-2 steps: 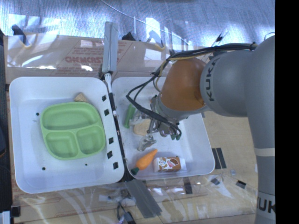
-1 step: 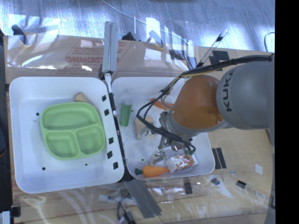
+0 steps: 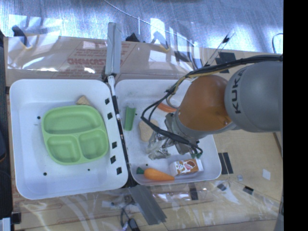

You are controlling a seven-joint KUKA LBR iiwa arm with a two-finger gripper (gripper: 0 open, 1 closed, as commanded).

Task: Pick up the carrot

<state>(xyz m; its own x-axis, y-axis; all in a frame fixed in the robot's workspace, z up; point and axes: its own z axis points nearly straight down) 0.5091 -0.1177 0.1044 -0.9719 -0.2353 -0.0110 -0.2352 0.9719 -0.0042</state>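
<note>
Lying near the bin's front wall, carrot [image 3: 158, 175], just below gripper [image 3: 159, 148], grip state unclear

The grey arm [image 3: 255, 97] reaches in from the right, orange band [image 3: 204, 105] above the wrist, gripper [image 3: 158, 146] pointing down.
</note>
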